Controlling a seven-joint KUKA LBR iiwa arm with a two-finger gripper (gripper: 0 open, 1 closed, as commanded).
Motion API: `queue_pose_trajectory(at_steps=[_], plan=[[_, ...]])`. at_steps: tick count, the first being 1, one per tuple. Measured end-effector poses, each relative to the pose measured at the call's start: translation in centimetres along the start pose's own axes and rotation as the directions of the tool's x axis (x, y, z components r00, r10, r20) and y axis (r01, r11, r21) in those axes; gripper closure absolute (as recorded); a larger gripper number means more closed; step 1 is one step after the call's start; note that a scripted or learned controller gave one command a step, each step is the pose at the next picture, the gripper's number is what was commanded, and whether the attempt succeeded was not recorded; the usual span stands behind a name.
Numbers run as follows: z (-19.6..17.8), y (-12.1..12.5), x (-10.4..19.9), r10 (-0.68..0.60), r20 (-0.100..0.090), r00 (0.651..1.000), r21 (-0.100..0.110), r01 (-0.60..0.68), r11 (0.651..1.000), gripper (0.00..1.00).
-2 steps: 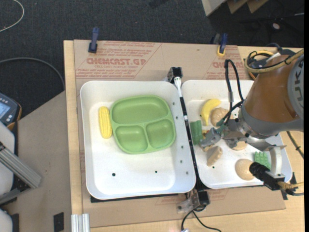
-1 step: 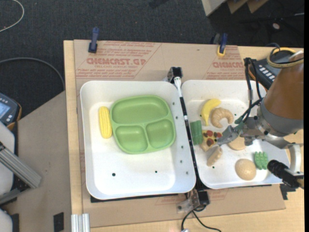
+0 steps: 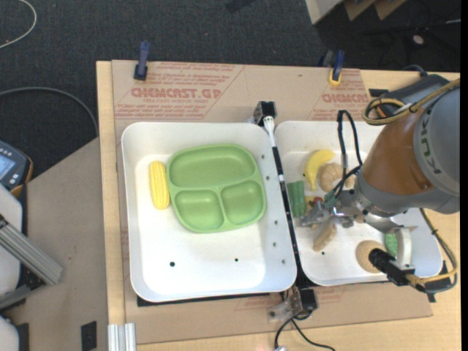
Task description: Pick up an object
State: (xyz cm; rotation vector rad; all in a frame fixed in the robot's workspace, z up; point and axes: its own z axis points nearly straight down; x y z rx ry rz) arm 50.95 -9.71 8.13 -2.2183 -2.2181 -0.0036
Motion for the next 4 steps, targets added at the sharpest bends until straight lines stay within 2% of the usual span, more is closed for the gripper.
queue_pose_trajectory(at_steps=[1,2,3,4], plan=[[-1.7,0.1,0.0,-0.001,0.003,1.0,-0.01,0.001,1.0,1.0],[-1.6,0.1,0.0,0.0,0.002,1.0,-0.009,0.0,1.0,0.0],[-0.4,6.3,-2.0,-0.002,0.007,1.0,-0.006,0.002,1.0,0.0],[-1.4,6.1,-1.9,-0.002,0.006,1.0,-0.004,0.002,1.0,1.0]])
